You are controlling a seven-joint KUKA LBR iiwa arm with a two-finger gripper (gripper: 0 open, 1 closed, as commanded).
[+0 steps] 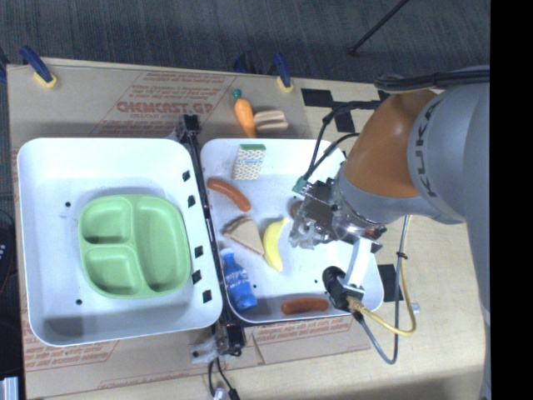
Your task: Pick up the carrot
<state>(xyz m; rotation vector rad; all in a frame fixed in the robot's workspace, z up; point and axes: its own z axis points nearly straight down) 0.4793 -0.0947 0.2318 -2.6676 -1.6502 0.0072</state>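
Observation:
The carrot (243, 115), orange with a green top, lies on the cardboard just behind the right bin's (366, 282) far rim, outside the bin. A hot dog bun (271, 122) sits right beside it. My gripper (303, 222) hangs over the middle of the right bin, close to the right of a banana (274, 244) and well in front of the carrot. Nothing from the bin shows in its grasp.
The right bin holds a checked green-topped box (249, 162), a sausage (229, 193), a sandwich slice (244, 236), a blue bottle (236, 280) and a second sausage (305, 306). A green divided plate (133, 244) lies in the left bin (33, 165).

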